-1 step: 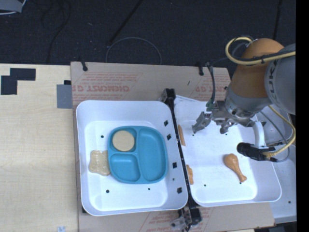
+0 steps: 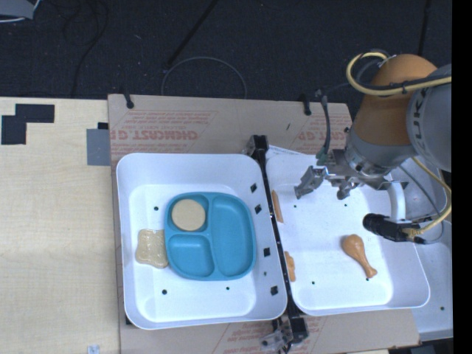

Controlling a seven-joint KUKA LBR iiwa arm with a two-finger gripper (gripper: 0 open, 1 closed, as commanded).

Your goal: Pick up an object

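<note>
A toy chicken drumstick [image 2: 359,254] lies in the right bin [image 2: 413,290], toward its right side. My gripper [image 2: 325,188] hovers over the upper part of that bin, up and to the left of the drumstick and apart from it. Its fingers [image 2: 305,185] are spread open with nothing between them. Two small orange pieces lie along the bin's left wall, one [image 2: 276,205] higher up and one [image 2: 290,265] lower down.
The left bin [image 2: 133,198] holds a blue divided tray [image 2: 221,245] with a round tan biscuit [image 2: 187,214] in its upper-left compartment. A pale beige piece [image 2: 151,248] lies left of the tray. A black part on cables [image 2: 389,227] sits right of the gripper.
</note>
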